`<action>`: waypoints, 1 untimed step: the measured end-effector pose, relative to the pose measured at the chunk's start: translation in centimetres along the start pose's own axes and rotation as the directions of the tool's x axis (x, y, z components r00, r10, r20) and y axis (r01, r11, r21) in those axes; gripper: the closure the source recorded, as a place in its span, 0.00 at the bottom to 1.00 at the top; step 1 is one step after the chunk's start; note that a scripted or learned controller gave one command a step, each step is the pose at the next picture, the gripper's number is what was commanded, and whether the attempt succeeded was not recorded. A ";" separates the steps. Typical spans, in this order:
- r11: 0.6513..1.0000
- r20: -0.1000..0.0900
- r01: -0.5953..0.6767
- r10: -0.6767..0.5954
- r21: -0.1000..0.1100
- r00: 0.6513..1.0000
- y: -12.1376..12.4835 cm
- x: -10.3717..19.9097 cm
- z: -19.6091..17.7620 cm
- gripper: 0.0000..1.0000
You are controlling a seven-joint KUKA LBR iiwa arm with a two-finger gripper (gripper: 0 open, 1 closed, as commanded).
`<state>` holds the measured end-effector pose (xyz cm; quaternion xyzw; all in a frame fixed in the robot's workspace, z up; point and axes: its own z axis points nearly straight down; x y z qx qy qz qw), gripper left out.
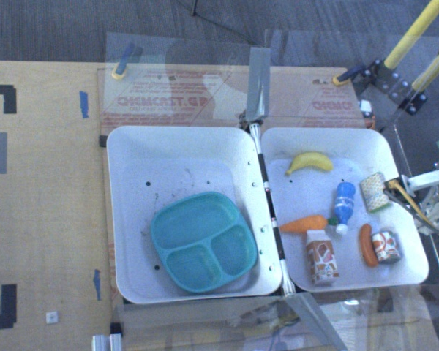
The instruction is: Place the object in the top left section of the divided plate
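Observation:
A teal divided plate lies in the left bin, toward its front and turned slightly. It has one large section at the back and two smaller ones at the front. All three sections are bare. The loose objects lie in the right bin: a yellow banana, a blue bottle with a white cap, an orange carrot, a small white and red carton, a red sausage, a small can and a patterned sponge.
A raised divider runs between the two bins. Yellow poles on a black clamp stand beyond the right bin's far corner. White hardware and loose wires overhang the right bin's right rim.

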<state>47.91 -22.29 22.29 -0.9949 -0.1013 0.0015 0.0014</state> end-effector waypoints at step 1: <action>1.000 -0.002 -0.004 0.004 -0.003 1.000 0.1 0.0 -1.6 1.00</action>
